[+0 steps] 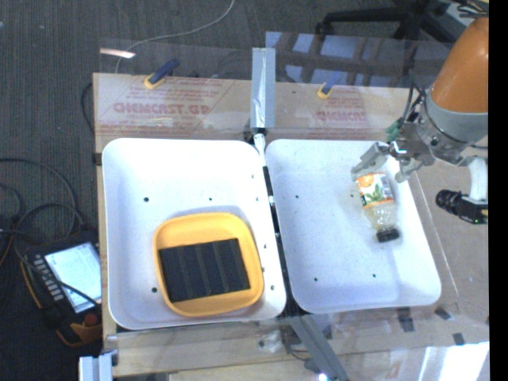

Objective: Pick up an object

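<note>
A small clear plastic bottle (378, 202) with an orange and green label and a dark cap lies on its side in the right bin (333, 252), toward that bin's far right. My gripper (387, 159) hangs just above the bottle's upper end, its two grey fingers (367, 159) spread open on either side. Nothing sits between the fingers. The arm's orange band (468, 66) shows at the upper right.
In the left bin (135, 181) lies a yellow square tray (209, 263) with a dark ribbed insert. A grey divider post (263, 86) stands between the bins at the back. Cables and a small device (67, 272) lie on the floor at the left.
</note>
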Controlling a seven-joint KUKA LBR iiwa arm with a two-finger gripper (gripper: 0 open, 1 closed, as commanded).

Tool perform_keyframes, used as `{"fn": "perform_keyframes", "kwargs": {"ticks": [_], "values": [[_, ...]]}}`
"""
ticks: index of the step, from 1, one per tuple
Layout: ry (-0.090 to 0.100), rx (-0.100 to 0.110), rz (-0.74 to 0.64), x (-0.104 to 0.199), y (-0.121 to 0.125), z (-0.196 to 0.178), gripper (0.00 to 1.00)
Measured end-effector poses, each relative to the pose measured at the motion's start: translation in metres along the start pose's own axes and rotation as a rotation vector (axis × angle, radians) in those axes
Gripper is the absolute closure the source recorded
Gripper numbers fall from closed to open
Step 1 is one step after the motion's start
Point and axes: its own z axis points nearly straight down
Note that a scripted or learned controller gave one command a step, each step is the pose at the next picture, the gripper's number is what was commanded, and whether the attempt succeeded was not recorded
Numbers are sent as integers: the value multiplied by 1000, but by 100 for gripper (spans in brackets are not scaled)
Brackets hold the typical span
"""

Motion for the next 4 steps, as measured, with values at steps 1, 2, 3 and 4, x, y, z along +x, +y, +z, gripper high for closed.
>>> {"fn": "perform_keyframes", "kwargs": {"ticks": [1,2,3,4], "values": [[2,1,28,-64,-2,127,0],[2,-15,-37,-54,40,162,0],[-3,-18,138,1,21,162,0],[-2,-17,137,2,21,155,100]]}}
